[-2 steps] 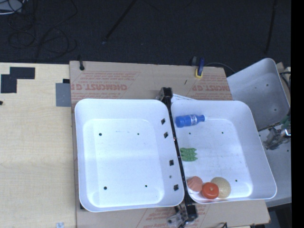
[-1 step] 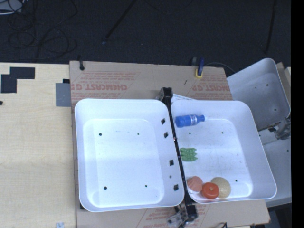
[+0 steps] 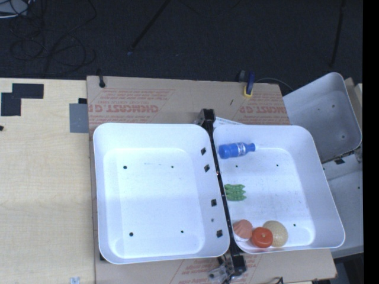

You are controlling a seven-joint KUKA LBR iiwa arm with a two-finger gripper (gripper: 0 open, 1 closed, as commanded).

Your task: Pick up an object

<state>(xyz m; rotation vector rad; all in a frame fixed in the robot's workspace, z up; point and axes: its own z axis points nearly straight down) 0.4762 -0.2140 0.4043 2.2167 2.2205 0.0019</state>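
my one camera hangs fixed above the bench, looking down at a slant and far enough back to take in both the left bin and the right bin whole. beyond their far edges it faces cardboard sheeting and dark floor.

Two white bins, the left bin and right bin, sit touching on brown cardboard over a pale wooden bench.
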